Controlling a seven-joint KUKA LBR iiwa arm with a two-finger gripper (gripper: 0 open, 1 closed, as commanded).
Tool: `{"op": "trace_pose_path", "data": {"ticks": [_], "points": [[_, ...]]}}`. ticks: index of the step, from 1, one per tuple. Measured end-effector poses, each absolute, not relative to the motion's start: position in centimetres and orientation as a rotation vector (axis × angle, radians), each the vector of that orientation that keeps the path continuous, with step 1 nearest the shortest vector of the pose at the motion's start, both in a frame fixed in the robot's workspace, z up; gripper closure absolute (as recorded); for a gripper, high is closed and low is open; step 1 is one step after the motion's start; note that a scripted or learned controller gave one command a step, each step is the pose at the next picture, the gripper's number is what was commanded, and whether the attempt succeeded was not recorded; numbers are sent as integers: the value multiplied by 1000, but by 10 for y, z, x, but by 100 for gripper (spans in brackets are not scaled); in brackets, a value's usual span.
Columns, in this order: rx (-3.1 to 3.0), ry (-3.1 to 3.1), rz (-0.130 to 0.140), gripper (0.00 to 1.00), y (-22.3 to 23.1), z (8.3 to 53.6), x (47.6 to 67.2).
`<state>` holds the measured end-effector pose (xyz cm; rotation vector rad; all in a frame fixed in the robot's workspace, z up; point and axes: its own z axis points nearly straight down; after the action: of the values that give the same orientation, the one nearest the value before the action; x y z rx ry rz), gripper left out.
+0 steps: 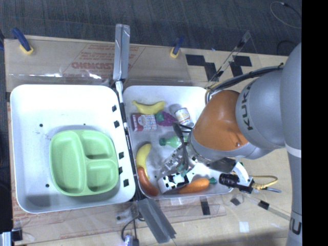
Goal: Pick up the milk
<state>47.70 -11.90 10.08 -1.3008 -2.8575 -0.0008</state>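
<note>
i see the tool (177, 164) low in the right bin (201, 92), above the milk (173, 181) at the bin's 6 o'clock, beside the carrot (196, 186). can't tell its opening. crowding probably forces this steep approach.

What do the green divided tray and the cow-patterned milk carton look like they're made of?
Green tray: probably moulded plastic, with a smooth matte pale-green surface, rounded compartment walls and soft shading. Milk carton: probably a toy, printed card or plastic; the black-and-white patches look flat, and it is partly hidden beside the gripper, so I can't be sure.
</note>
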Motion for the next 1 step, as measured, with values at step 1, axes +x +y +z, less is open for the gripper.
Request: {"op": "trace_pose_path", "data": {"ticks": [1], "points": [[-1180,-2907,0,100,-109,92,476]]}}
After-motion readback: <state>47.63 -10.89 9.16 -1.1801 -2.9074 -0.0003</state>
